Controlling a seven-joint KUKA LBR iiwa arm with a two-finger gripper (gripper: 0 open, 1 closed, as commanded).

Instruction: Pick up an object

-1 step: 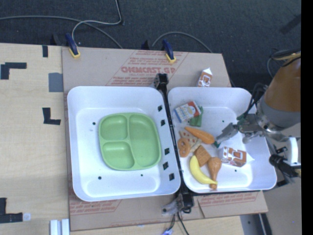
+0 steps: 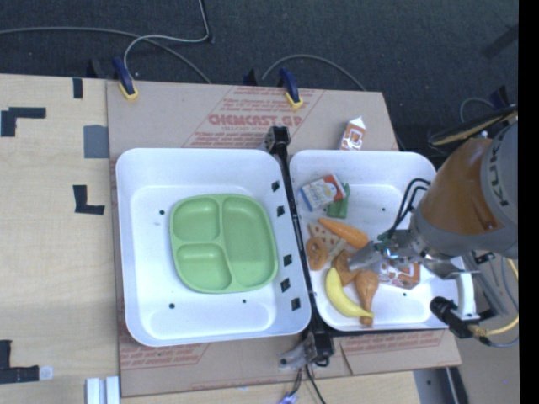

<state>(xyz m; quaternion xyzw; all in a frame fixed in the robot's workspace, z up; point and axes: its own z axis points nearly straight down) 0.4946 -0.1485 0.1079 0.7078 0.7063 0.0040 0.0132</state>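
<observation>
The arm reached in from the right, its orange band over the right bin's [image 2: 396, 162] right edge, and the gripper [image 2: 376, 257] sat low among the toy food heaped in that bin, which suggested it had been lowered there because that is where the candidates for picking lay. Whether the fingers were spread or pressed together could not be told: the grey metal merged with the items beneath, and nothing was plainly seen between them. Under and just left of the gripper lay a brown drumstick-shaped piece [image 2: 365, 285]; a banana [image 2: 343, 297] lay beside it toward the near left, touching or nearly so. An orange carrot [image 2: 344, 231] lay slightly farther, with a pretzel-like piece [image 2: 317, 252] to its left by the bin wall, and a small blue and green carton [image 2: 324, 192] sat in the far part. A red and white packet [image 2: 402, 273] showed partly beneath the wrist. The left bin [image 2: 139, 171] held a green divided plate [image 2: 224, 242], its three compartments bare. A small carton [image 2: 354, 134] stood outside on the cardboard sheet [image 2: 244, 116] clamped to the bench. Judging by this, the grasp was not yet secured.
</observation>
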